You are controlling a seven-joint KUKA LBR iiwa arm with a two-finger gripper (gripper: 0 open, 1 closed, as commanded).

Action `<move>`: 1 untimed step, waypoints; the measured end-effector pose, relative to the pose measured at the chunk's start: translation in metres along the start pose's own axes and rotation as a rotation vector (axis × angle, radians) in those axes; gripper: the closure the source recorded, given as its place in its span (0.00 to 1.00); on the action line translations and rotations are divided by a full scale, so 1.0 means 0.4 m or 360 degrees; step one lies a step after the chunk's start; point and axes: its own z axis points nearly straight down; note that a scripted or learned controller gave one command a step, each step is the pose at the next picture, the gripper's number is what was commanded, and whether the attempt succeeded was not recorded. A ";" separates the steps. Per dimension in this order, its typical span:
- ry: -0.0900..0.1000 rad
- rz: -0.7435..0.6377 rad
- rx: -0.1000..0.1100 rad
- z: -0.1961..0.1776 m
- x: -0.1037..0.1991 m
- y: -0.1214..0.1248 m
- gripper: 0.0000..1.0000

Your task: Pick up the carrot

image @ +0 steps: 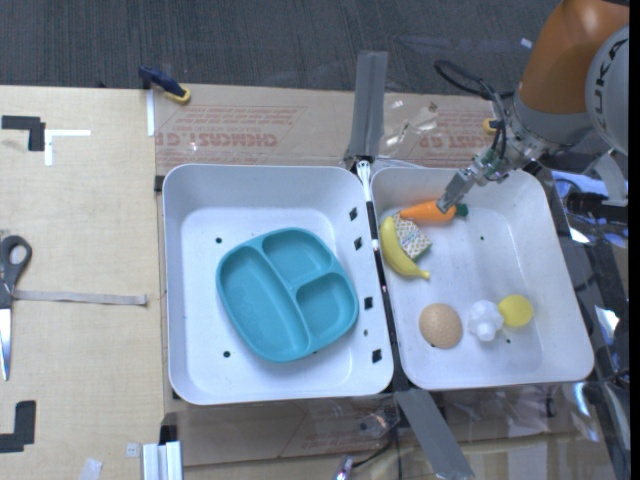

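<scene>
Pincer [452,204]: positioned in the far left part of the right bin [545,268], tip at the right end of the carrot [425,211]. The view does not resolve whether it is open or closed, or whether it has hold of the carrot. Arm [570,58]: enters from the far right.

Carrot: lies roughly level on the bin floor near the far left corner, just beyond a banana [396,252]. A sponge [411,236] rests against the banana.

Nearer in the same bin: an egg [439,325], a white object [484,319] and a lemon [516,310], the last two touching.

Left bin [190,268]: holds a blue tray [288,293] with three compartments.

Bench [80,248]: scissors [10,268] at the left edge
</scene>
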 end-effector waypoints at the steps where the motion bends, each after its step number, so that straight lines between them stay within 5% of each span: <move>1: -0.0009 -0.0071 -0.0012 0.241 0.006 0.032 0.00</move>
